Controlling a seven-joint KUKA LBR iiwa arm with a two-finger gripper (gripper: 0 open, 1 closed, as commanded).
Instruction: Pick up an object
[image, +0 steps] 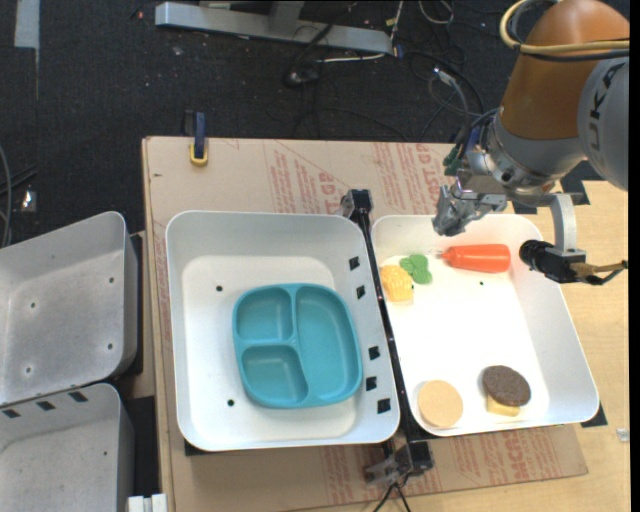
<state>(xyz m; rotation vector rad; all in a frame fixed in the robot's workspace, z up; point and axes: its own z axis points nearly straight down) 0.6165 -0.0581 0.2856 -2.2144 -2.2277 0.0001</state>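
My gripper (450, 222) hangs over the far edge of the right bin (560, 345), just left of and above an orange carrot (478, 258) that lies near the bin's back. Nothing shows between its fingers. A yellow corn piece (397, 283) and a small green vegetable (416, 268) lie close together at the bin's left side. Near the front sit a round tan cookie (439, 403) and a brown-topped biscuit (505, 387).
The left bin (200, 300) holds a teal divided plate (296, 345). A black divider with clips runs between the bins. Grey trays lie off the bench at far left. A blue and yellow clamp (199, 141) sits at the board's back left corner.
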